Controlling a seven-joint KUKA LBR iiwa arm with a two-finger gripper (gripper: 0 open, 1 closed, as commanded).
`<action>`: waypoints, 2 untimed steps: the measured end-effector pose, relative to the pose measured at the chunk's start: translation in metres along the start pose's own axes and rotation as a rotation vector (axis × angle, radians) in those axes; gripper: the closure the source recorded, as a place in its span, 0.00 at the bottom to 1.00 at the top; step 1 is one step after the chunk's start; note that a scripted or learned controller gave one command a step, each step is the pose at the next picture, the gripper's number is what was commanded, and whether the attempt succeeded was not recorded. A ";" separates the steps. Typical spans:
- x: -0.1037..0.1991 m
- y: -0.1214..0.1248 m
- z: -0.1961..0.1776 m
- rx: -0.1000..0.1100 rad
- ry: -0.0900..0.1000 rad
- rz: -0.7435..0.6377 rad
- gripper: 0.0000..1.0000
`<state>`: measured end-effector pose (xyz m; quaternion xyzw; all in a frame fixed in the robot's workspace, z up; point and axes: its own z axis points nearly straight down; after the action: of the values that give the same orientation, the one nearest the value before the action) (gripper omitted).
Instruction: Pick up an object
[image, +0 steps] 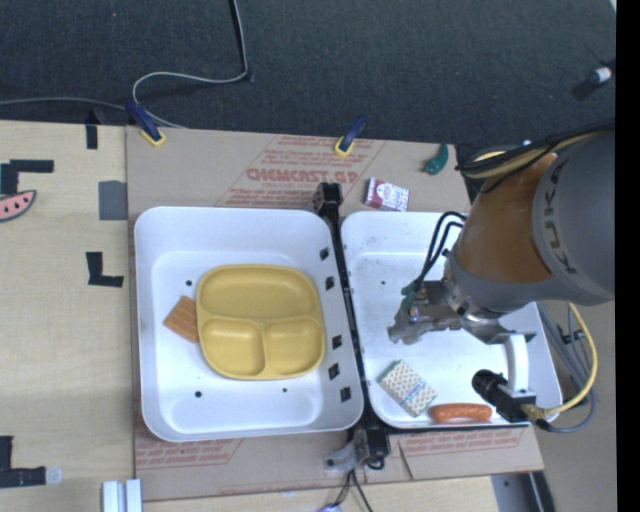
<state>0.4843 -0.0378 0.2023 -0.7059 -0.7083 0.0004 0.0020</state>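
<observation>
Arm (530, 235) reaches in from right, over right bin (375, 250). Gripper (412, 322) low over bin floor, mid-bin; nothing visible between its parts; grip state: cannot tell. Patterned block (407, 387) at bin's near edge, just below gripper, apart from it. Sausage (461, 411) beside block, to its right, at near wall. Left bin (160, 250) holds yellow tray (262, 320), three compartments. Brown wafer (182, 318) partly tucked under tray's left edge. Small packet (385, 194) on cardboard beyond right bin.
</observation>
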 end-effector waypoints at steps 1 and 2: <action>0.048 0.111 0.018 -0.002 -0.002 0.001 1.00; 0.047 0.111 0.009 0.000 -0.005 0.001 1.00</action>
<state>0.5952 0.0099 0.1930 -0.7063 -0.7079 0.0023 0.0004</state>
